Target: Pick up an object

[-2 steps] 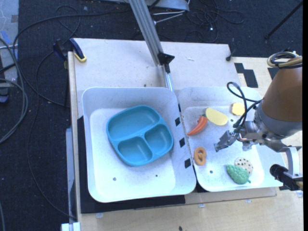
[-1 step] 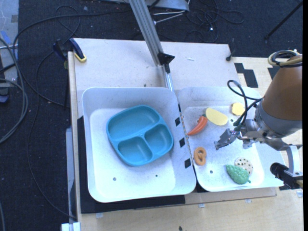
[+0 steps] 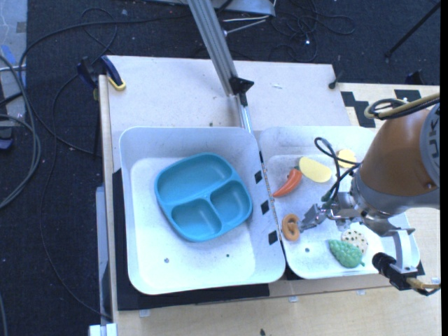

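Note:
My gripper (image 3: 313,218) hangs low over the middle of the right bin (image 3: 276,145); its grey fingers point left, and nothing shows between them. An orange ring-shaped toy (image 3: 290,227) lies just left of the fingertips. A red-orange pepper-like piece (image 3: 288,183) lies above it, near a yellow oval piece (image 3: 315,169). A second yellow piece (image 3: 346,157) sits at the arm's edge. A green lump (image 3: 346,253) and a white spotted piece (image 3: 353,239) rest at the bin's front, below the wrist.
The left bin (image 3: 140,257) holds a blue three-compartment plate (image 3: 203,196). A metal pole (image 3: 213,33) slants down to the bins' shared back edge. A black cable (image 3: 327,149) loops over the right bin. The arm's orange band (image 3: 395,159) covers the bin's right side.

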`<state>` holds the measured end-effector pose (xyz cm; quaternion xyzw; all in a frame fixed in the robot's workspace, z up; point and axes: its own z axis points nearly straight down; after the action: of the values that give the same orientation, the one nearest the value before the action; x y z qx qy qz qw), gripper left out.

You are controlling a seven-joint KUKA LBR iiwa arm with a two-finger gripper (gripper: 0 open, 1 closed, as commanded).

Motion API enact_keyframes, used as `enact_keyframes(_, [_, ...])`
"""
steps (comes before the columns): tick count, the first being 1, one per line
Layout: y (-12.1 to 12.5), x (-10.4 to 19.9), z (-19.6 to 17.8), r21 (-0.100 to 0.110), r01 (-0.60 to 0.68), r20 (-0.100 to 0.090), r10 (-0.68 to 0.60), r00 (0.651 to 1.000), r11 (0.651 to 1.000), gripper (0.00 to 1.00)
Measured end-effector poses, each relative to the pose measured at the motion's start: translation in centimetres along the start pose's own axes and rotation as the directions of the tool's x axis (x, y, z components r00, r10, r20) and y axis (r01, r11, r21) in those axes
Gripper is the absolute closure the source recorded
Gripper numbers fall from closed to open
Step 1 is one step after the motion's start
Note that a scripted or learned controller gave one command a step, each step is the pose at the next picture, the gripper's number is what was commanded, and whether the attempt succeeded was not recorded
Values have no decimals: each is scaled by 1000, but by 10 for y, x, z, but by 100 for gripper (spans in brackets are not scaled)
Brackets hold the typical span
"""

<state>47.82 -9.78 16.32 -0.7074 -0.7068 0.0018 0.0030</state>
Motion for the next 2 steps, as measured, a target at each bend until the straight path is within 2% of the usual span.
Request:
enact_keyframes(1, [4,0,62,-6,-2,1,2,1000,1000,0])
enact_keyframes(2, [6,1,68,-10,0,0,0,1000,1000,0])
